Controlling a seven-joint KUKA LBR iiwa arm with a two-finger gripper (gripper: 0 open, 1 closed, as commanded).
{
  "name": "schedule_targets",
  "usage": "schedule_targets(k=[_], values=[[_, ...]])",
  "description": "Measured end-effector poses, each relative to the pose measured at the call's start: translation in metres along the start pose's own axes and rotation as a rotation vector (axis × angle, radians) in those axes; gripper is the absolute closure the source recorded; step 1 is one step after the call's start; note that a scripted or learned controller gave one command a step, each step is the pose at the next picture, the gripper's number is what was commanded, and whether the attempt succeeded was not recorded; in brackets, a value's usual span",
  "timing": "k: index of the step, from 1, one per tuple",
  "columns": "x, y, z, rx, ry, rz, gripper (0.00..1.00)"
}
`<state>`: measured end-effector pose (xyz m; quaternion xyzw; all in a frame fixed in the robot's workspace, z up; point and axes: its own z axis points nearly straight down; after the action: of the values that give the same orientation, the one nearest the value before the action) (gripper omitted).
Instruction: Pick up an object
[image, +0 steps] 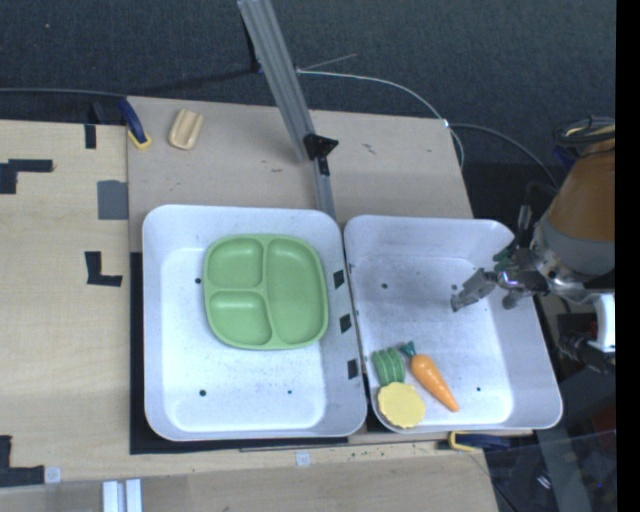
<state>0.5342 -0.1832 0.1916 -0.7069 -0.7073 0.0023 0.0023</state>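
Fig.: worktop w/ two white bins side by side. Left bin holds a green divided plate, flat, near its centre. Right bin holds the likely picks, bunched at its near-left corner: carrot, yellow disc touching the bin rim, and a green ribbed piece just beside both. Arm enters from the right; tool sits over the right bin's upper middle, well apart from the cluster, nothing between its parts. Whether it is apart or together: can't tell, too blurred. Judgement: approach stage; corner crowding may hinder a clean grasp, carrot looks most exposed.
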Motion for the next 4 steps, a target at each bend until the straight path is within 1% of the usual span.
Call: schedule_targets(k=[1,2,3,4], values=[[-0.001,0.009,0.050,-0.001,0.000,-0.001,0.00],[0.000,0.009,0.037,-0.004,0.001,-0.002,1.00],[0.009,0.010,-0.022,-0.011,-0.001,-0.002,1.00],[0.010,0.003,-0.082,-0.012,-0.002,-0.001,1.00]])
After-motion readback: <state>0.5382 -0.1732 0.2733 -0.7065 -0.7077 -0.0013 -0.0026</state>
